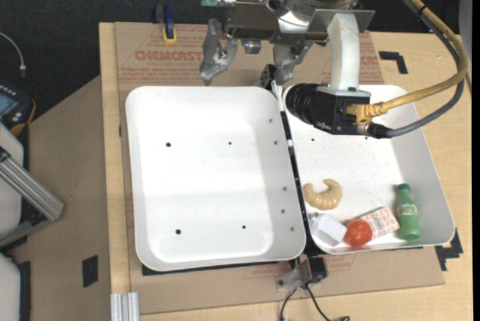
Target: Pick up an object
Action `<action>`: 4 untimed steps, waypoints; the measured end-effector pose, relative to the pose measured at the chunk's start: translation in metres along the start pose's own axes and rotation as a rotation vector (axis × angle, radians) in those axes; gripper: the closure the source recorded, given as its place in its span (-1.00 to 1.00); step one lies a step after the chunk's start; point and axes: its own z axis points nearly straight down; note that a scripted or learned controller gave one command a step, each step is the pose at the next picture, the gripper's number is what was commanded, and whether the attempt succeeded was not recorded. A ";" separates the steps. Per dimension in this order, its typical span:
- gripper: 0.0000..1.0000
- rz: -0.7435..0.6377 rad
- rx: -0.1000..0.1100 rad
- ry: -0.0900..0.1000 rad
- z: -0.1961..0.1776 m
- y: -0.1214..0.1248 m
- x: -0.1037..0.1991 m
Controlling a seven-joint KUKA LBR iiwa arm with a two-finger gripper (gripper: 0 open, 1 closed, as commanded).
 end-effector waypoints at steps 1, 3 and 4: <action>-1.00 0.000 0.000 0.000 0.000 0.000 0.000; 1.00 -0.001 -0.003 0.001 -0.011 0.000 0.001; 1.00 0.003 0.010 -0.005 0.061 -0.001 0.000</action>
